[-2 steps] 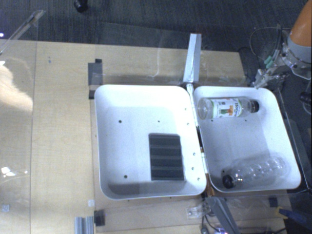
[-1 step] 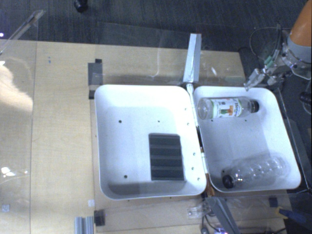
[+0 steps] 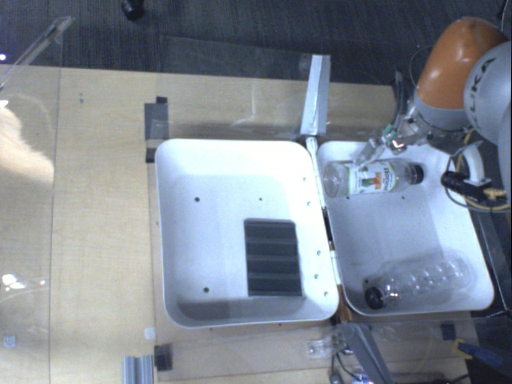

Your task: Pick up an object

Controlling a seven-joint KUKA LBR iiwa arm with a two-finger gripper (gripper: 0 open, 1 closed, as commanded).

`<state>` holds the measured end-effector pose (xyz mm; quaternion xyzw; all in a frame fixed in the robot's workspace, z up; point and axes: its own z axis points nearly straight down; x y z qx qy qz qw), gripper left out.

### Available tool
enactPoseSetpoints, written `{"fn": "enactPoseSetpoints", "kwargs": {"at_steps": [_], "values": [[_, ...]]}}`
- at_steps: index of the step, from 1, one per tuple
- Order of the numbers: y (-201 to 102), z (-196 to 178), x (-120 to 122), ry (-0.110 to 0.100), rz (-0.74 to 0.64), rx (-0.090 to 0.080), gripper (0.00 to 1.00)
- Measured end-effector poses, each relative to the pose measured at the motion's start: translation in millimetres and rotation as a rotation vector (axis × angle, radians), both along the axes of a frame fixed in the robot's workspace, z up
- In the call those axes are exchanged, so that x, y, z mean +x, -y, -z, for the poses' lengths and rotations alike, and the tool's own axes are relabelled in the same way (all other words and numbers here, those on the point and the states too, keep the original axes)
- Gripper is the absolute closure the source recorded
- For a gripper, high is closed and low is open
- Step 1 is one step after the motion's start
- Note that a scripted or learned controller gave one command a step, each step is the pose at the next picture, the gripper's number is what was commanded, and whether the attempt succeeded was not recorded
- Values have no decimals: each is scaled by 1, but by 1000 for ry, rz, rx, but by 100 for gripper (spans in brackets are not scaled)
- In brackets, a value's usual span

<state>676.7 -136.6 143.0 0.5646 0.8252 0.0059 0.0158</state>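
Nearest you, a clear plastic bottle (image 3: 416,282) with a dark cap lies on its side along the front wall of the right bin (image 3: 416,222). A second bottle (image 3: 370,178), labelled, lies at that bin's back, neck toward the arm; both have likely rolled to rest against walls. Your gripper (image 3: 384,144) hovers just above the labelled bottle; you cannot tell its grasp. A dark ridged block (image 3: 272,257) sits flat in the left bin (image 3: 184,214). Pale wooden bench (image 3: 80,214), dark carpet (image 3: 240,14) behind.
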Motion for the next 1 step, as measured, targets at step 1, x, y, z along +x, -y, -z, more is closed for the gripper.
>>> {"fn": "enactPoseSetpoints", "kwargs": {"at_steps": [1], "values": [[-1,3,0,0,-50,-5,0]]}}
